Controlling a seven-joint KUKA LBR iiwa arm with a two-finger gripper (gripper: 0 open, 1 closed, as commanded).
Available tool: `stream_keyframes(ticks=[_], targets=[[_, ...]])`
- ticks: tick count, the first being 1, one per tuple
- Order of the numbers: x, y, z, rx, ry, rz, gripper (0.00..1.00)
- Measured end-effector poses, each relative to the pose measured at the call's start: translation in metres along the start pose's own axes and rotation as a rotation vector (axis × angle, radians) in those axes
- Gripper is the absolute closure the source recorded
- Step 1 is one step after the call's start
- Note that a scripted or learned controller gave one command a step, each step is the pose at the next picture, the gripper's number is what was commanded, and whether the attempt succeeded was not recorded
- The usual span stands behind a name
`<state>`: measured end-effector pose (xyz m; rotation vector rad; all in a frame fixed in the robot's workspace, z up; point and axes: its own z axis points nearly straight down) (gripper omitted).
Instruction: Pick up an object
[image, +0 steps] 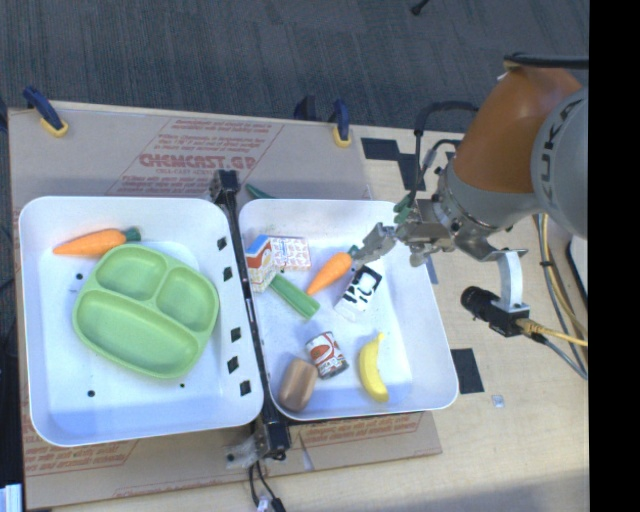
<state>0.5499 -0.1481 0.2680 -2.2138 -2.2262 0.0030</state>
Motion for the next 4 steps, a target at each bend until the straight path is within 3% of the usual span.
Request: stream_keyframes(ticks=[4], targets=[[0.0,0.0,0.0,0.0,0.0,0.0,0.0]])
